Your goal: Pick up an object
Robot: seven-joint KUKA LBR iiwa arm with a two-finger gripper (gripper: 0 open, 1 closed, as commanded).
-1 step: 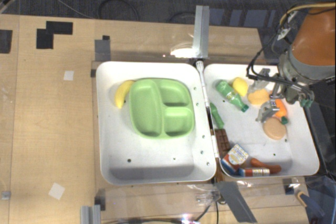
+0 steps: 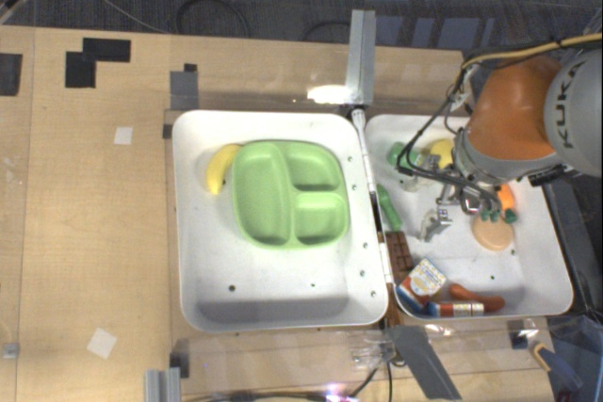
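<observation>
the left bin (image 2: 203,297) holds a green divided tray (image 2: 287,192) and a banana (image 2: 220,168). the right bin (image 2: 546,282) holds small objects (image 2: 443,289) near its front wall. the gripper (image 2: 439,219) hangs above its middle.

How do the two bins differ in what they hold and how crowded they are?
The left bin holds one large green divided tray with a yellow banana tucked at its edge; the right bin holds many small items, such as a tan disc and a red marker. The arm's gripper hangs over the right bin, not the left. Both are shallow, white and side by side.
</observation>
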